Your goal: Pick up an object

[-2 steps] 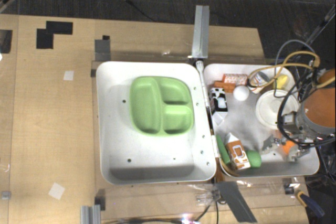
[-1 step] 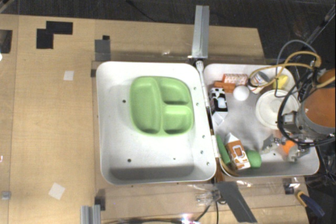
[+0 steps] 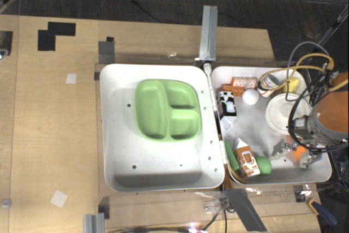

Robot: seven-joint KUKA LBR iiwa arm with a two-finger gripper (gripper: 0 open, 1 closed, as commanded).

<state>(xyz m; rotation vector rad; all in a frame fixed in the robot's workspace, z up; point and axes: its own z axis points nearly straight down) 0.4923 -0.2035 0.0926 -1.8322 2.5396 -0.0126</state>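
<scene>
1. The gripper (image 3: 299, 153) sits low over the right bin's (image 3: 248, 124) near right corner, and whether it is open or closed cannot be told: the metal parts there are small and blurred together.
2. A small orange piece (image 3: 299, 153) shows right at the gripper; whether it is a loose thing or part of the tool, and whether anything is gripped, cannot be made out.
3. The arm (image 3: 330, 114) comes in from the right edge, which cuts it off. Its orange band faces the camera as a rounded shape, so the wrist points steeply down into the bin.
4. Black and yellow cables (image 3: 305, 71) loop above the wrist and hide part of the bin's far right corner.
5. A white plate (image 3: 279, 113) lies just left of the arm, its right side covered by the arm and cables.
6. Further left in the same bin: a white ball (image 3: 250, 97), an orange box (image 3: 243, 83) at the far wall, a black-and-white pack (image 3: 227, 103) by the dividing wall, and near the front wall a brown packet (image 3: 246, 161) lying across a green thing (image 3: 264, 165) that it partly hides.
7. The left bin (image 3: 120, 166) holds a green divided tray (image 3: 167, 109), well apart from the gripper.
</scene>
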